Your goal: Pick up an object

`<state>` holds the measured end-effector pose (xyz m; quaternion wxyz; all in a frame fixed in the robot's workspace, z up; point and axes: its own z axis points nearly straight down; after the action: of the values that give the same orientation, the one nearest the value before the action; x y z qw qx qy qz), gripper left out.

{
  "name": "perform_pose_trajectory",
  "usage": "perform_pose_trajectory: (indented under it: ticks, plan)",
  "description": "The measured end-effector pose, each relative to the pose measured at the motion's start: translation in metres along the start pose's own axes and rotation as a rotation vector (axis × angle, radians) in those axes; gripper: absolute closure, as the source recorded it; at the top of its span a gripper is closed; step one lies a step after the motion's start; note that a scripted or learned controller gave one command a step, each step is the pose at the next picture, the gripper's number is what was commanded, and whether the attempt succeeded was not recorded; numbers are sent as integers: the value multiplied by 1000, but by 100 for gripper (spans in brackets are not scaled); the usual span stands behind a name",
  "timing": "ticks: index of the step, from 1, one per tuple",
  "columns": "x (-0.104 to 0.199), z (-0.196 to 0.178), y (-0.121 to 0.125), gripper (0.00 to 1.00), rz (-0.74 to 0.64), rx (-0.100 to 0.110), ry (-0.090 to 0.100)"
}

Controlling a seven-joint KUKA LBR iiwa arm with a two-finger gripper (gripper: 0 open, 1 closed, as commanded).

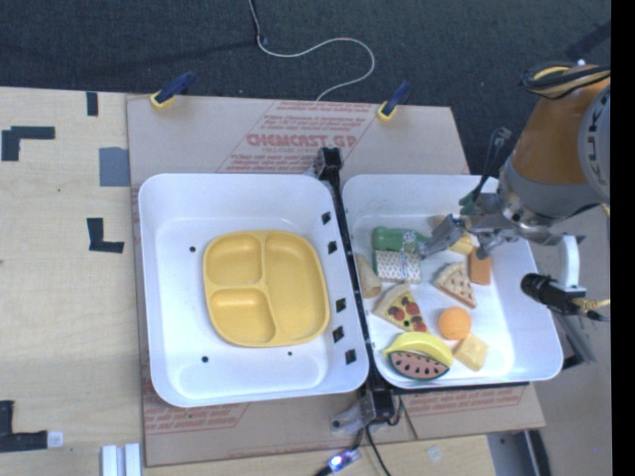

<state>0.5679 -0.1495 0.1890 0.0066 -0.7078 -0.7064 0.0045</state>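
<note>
The right bin (531, 340) holds several toy foods: a green piece (395, 238), a pale patterned block (397, 264), a pizza slice (400, 310), a sandwich triangle (457, 286), an orange ball (454, 322), a cheese cube (472, 351), a banana (417, 342) on a watermelon slice (417, 366), and an orange block (481, 269). My gripper (462, 245) hangs low over the bin's far right part, above the sandwich triangle and beside the orange block. Its fingers are spread open, with nothing between them.
The left bin (169, 296) holds a yellow divided plate (266, 288). A black clip strip (342, 266) runs along the wall between the bins. Both bins rest on cardboard (288, 137) held by clamps. A cable (317, 53) lies behind.
</note>
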Motion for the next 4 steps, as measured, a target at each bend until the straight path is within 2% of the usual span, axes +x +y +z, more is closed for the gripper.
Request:
perform_pose_trajectory:
  ticks: [1, 2, 3, 4]
  plan:
    - [0, -8, 3, 0, -3, -14, -2]
    - [-3, 56, 1, 0, -3, -8, -2]
    - [-5, 100, 4, 0, -3, -21, -6]
    - [-6, 84, 8, 100, -3, -37, -11]
